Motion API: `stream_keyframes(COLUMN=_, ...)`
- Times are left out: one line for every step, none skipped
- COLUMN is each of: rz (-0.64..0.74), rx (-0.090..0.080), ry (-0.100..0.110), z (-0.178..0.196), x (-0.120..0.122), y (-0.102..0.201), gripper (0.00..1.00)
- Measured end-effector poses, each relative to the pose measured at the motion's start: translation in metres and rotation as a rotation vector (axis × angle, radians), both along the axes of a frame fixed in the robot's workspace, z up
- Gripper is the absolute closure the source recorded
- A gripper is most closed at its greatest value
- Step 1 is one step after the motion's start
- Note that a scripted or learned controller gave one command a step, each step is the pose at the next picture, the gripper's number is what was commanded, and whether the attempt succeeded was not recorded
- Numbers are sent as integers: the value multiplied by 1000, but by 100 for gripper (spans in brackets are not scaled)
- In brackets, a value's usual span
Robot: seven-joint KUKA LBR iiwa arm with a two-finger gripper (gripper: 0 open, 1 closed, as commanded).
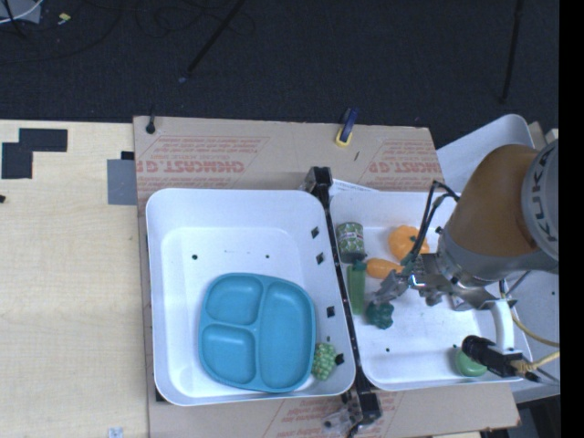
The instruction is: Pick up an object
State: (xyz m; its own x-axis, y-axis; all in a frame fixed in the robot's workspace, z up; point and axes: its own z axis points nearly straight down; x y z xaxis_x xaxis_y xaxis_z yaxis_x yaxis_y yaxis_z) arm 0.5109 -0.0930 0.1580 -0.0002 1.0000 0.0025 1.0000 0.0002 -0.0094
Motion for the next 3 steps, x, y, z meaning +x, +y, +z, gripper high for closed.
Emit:
stream_keyframes(rz=-1, rx=0, ry=0, z=-49, x=-5, y=10, gripper=0)
stream_keyframes(rz=-1, rx=-2, ry=-5, z=-72, x=-6, y=11, gripper=0)
stream_keyframes(rz=-9, rx=-1, ry=-5, z=-61, x=-6, y=10, gripper=100)
